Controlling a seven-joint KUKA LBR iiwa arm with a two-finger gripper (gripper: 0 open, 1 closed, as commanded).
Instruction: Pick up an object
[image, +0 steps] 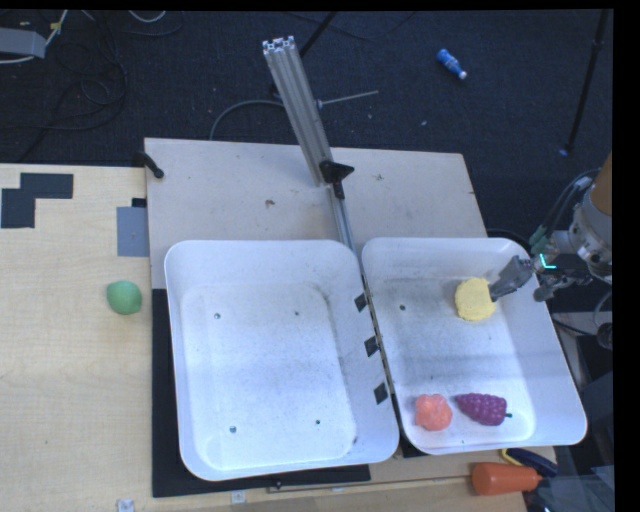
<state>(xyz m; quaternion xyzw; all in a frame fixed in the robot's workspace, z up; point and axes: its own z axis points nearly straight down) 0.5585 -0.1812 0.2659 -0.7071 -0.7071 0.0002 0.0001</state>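
Observation:
In the right bin (420, 340), a yellow lump (474, 300) lies near the far right side. Near that bin's front edge sit an orange-pink object (432, 412) and a purple bunch of grapes (482, 407) side by side. My gripper (520, 288) hangs over the right bin's right rim, just to the right of the yellow lump. It is open, and its left fingertip (498, 288) is close beside the lump. Nothing is between its fingers.
The left bin (190, 300) stands beside the right one. A green ball (124, 297) rests on the wooden bench to its left. An orange object (505, 478) lies in front of the right bin. A metal post (305, 110) rises behind the bins.

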